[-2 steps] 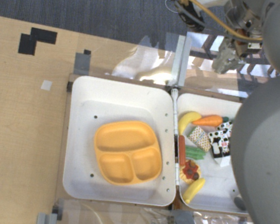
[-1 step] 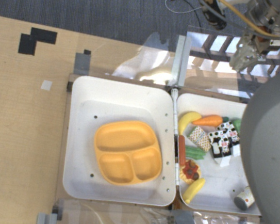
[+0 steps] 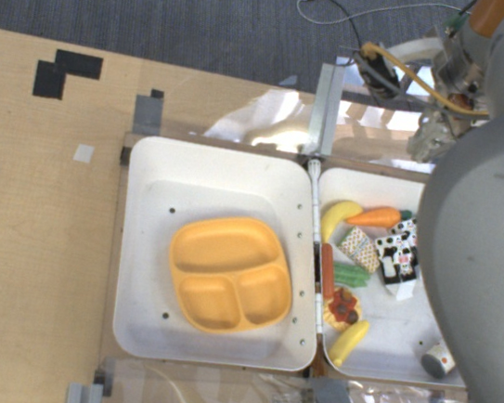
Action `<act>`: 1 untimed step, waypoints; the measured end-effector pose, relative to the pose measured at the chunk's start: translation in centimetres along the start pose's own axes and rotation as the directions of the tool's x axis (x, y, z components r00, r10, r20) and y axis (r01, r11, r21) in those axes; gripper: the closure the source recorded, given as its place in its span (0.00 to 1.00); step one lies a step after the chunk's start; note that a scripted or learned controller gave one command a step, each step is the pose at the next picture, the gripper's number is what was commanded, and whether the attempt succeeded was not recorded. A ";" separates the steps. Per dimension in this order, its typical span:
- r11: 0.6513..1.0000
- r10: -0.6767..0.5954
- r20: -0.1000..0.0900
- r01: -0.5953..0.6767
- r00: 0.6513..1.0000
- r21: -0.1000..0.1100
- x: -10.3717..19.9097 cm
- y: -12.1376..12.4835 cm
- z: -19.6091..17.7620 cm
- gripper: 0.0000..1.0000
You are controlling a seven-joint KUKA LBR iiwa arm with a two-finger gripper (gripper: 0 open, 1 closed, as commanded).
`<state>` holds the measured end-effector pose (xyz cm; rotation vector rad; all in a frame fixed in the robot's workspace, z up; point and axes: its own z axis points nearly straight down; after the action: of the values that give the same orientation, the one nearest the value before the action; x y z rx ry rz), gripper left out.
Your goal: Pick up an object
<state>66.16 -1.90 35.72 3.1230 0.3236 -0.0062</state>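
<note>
Objects (image 3: pixel 359 248) for picking lie clustered in the right bin (image 3: pixel 401 336), along its 9 o'clock wall. My arm (image 3: pixel 491 232) is the biggest thing here, a grey bulk covering the bin's 3 o'clock side. The orange band (image 3: pixel 494 11) sits at 12 o'clock of it. My pincer (image 3: pixel 429 136) hangs over the bin's 12 o'clock rim, blurred, and I cannot tell whether it is apart or together; I see nothing in it. The left bin (image 3: pixel 136 319) holds a yellow divided plate (image 3: pixel 229 272) near its middle.

In the cluster, a banana (image 3: pixel 338 220) touches a carrot (image 3: pixel 376 216) at 12 o'clock. A black-and-white block (image 3: pixel 401 256) lies at 3 o'clock, a green piece (image 3: pixel 351 276) in the middle, and a second banana (image 3: pixel 348 342) at 6 o'clock. A small grey object (image 3: pixel 437 362) sits apart, at the edge of my arm.
</note>
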 end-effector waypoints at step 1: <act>1.000 0.000 -0.004 0.000 1.000 0.001 0.8 -2.8 -3.9 1.00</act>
<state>66.41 1.07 39.62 3.1242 0.3244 -0.0008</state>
